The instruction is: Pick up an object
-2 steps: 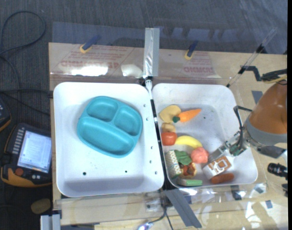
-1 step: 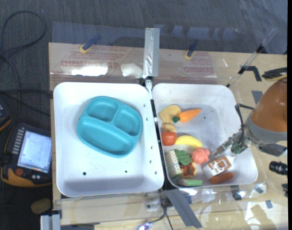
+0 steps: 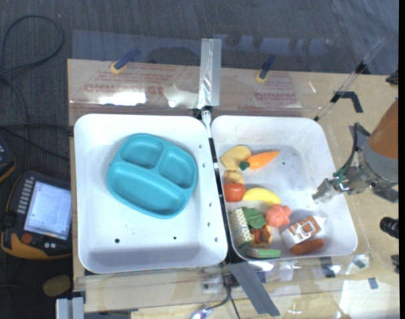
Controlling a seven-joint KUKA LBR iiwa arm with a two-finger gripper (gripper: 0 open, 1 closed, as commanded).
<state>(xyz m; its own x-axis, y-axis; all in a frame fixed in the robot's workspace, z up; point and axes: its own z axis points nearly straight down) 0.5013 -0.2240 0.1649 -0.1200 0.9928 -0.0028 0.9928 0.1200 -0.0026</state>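
The right bin [image 3: 322, 138] holds several toy foods. An orange carrot [image 3: 263, 158] lies beside a yellow piece [image 3: 234, 157] at the back. A red tomato [image 3: 234, 191] and a yellow banana [image 3: 261, 195] sit mid-left. Toward the front are a pink-red ball [image 3: 277, 214], green leaves [image 3: 254, 216], a white and orange box [image 3: 302, 230], a red sausage [image 3: 307, 246] and a green bean [image 3: 263, 252]. My gripper [image 3: 326, 191] hangs over the bin's right side, just inside the rim. It is right of the banana and above the box, with nothing seen in it.
The left bin [image 3: 89, 178] holds a blue divided plate [image 3: 153, 173]. A metal strip [image 3: 210, 72] stands behind the seam between the bins. A handheld pendant [image 3: 36, 211] lies on the floor at the left. The right bin's back right floor is bare.
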